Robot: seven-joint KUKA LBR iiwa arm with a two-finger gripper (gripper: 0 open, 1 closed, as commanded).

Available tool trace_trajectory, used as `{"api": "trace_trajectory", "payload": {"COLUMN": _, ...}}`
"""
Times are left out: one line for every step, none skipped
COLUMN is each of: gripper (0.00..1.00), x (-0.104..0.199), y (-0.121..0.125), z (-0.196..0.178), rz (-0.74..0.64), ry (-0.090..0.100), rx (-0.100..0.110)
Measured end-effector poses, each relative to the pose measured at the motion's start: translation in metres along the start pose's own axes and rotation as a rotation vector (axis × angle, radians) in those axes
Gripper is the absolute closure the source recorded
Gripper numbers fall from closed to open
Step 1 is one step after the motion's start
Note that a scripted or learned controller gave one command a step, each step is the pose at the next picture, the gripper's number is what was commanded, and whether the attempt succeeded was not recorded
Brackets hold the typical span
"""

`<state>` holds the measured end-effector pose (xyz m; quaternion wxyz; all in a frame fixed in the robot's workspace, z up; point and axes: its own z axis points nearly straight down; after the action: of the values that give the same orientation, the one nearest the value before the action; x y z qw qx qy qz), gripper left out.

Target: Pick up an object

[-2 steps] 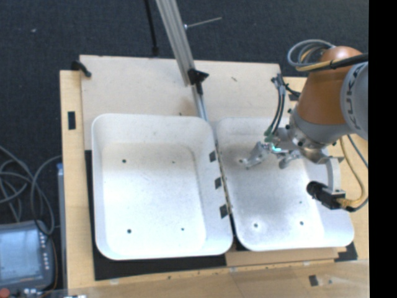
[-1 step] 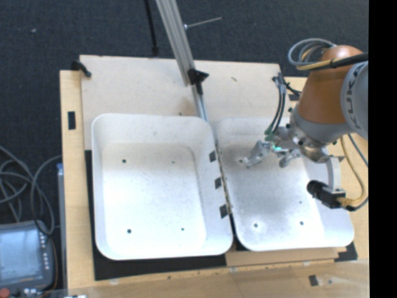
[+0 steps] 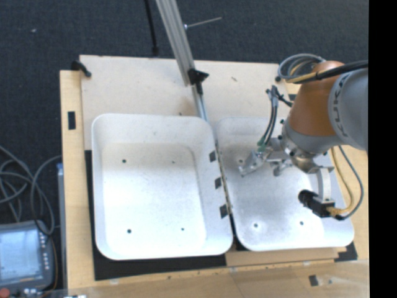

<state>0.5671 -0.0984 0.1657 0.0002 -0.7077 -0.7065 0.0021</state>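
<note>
The arm [image 3: 322,113] came in from the right of the frame, grey w/ an orange part above the wrist, and it hung over the right bin [image 3: 273,228]. The gripper [image 3: 251,163] was at centre-right of the frame, above the upper left part of that bin, near the edge where both bins meet. Its state I could not tell: the metal end was too small and blurred, so clenched or released was not clear. The object also could not be made out; if sth lay under the gripper, the arm hid it. A black part [image 3: 313,202] w/ a yellow cable hung from the arm over the lower right of the right bin. The left bin [image 3: 155,185] sat just beside, at centre-left. An alu bar [image 3: 177,33] ran from the top of the frame down to the bench [image 3: 142,79] between the bins. A screen [image 3: 22,256] was at bottom left, w/ cables [image 3: 18,172] above it.
</note>
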Motion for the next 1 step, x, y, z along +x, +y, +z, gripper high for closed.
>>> {"api": "trace_trajectory", "payload": {"gripper": 0.0, "x": -0.0065, "y": -0.0006, "z": 0.0435, "rz": 0.0, "ry": 0.0, "rx": 0.001}}
